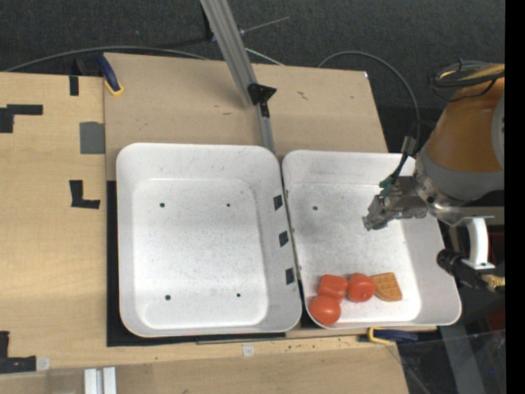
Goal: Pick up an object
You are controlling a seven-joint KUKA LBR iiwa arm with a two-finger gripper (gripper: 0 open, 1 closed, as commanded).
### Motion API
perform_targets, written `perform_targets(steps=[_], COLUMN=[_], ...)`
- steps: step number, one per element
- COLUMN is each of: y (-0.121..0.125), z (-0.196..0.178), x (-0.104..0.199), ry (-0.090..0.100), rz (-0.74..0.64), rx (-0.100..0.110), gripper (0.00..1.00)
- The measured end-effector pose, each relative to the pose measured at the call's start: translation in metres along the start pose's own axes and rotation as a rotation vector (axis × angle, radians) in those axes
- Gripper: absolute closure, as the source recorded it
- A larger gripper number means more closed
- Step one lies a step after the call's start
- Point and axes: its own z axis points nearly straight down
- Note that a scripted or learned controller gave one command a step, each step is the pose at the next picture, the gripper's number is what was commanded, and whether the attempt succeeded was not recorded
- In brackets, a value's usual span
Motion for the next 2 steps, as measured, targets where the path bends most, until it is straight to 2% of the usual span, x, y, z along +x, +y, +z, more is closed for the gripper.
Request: perform_targets(steps=[1,2], y=[0.015,0.018], z=[-0.007,0.002], x=[0.054,0.110], ry=[0.003,0.003], rz=[-0.005,-0.005], rx=[0.005,0.008], gripper=[1.00,1.00])
